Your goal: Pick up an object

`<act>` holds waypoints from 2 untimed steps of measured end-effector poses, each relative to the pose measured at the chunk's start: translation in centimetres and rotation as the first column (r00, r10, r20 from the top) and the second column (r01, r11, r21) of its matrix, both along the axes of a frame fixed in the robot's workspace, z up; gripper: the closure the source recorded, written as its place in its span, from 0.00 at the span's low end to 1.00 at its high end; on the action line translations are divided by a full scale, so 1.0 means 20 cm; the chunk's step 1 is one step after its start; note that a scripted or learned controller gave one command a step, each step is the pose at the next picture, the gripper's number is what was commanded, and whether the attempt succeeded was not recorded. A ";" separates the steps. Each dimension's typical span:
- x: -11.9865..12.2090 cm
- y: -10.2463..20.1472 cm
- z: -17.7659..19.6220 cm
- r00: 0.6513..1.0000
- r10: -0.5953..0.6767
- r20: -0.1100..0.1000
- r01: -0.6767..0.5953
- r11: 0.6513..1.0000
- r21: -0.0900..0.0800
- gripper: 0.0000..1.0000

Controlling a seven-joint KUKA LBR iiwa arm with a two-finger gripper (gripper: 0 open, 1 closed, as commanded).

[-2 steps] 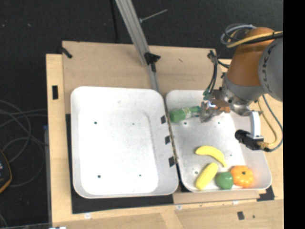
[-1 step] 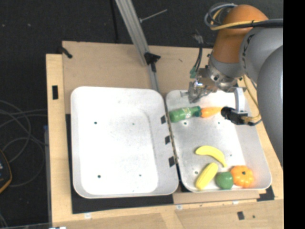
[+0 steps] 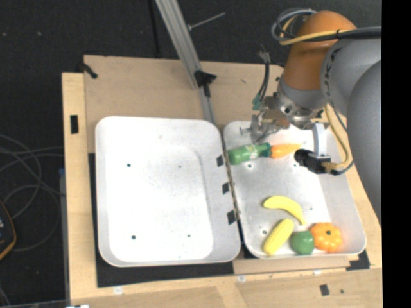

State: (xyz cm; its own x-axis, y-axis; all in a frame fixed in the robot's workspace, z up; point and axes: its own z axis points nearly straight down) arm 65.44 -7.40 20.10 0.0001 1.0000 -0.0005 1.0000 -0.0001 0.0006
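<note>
A toy carrot point(image 3: 264, 151), orange with a green leafy end, lies at the far left of the right bin point(image 3: 334, 197). My gripper point(image 3: 261, 131) hangs just above its green end, at the bin's back left corner. A yellow banana point(image 3: 284, 207) lies in the middle of that bin. Near its front edge sit a yellow corn cob point(image 3: 278, 236), a green pepper point(image 3: 302, 242) and an orange pumpkin point(image 3: 327, 237).
The left bin point(image 3: 160, 191) sits beside the right one, with black clips along the seam point(image 3: 226, 188). A slanted metal pole point(image 3: 186, 47) rises behind the bins. A black cable connector point(image 3: 313, 161) hangs from the arm over the right bin.
</note>
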 end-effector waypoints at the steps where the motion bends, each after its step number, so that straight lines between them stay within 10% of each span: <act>1: -0.14 -0.06 0.00 1.000 -0.002 0.000 0.002 1.000 0.000 1.00; 2: 0.06 0.04 0.00 1.000 0.002 0.000 -0.002 1.000 0.001 1.00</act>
State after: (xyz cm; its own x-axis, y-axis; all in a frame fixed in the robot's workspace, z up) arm 66.64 -6.65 20.05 -0.0015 1.0000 0.0003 1.0000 0.0015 0.0007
